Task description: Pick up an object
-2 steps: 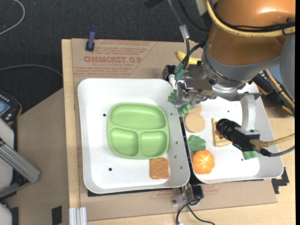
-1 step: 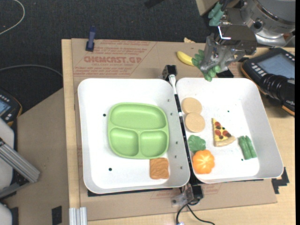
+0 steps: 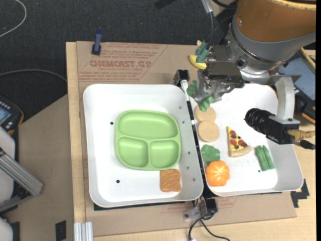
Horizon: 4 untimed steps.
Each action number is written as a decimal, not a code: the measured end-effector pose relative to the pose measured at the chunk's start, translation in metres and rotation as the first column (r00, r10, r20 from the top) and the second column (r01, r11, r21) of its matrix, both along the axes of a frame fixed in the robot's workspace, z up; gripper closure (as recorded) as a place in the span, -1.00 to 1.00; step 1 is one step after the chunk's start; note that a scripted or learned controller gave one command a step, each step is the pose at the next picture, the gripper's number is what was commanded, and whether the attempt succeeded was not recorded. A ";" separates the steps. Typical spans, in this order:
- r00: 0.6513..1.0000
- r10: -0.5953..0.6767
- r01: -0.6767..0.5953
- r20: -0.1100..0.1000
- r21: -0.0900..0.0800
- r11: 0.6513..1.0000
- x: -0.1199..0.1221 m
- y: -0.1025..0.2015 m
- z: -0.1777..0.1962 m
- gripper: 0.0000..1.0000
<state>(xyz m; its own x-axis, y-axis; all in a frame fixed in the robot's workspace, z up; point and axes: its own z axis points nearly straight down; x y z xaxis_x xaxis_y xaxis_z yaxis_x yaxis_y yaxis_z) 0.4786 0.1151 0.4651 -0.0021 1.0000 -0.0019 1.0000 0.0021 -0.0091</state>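
Directly beneath the tool (image 3: 206,95) lies a green toy (image 3: 205,104).

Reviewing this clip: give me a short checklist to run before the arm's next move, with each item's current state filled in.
1. Pincer over the right bin: ok, at its upper left corner.
2. Something under the pincer: ok, a green toy lies there.
3. Toy between the fingers: cannot tell.
4. Neighbours crowding: not ok, two tan discs lie just below.
5. Other targets free: ok, pizza slice and orange lie apart.
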 end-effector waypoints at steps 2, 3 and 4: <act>1.000 -0.001 0.001 0.011 0.003 1.000 0.001 0.027 -0.104 1.00; 1.000 0.005 -0.005 0.019 0.007 1.000 0.017 0.094 -0.025 1.00; 1.000 -0.012 0.012 0.005 0.000 1.000 0.019 0.000 -0.052 1.00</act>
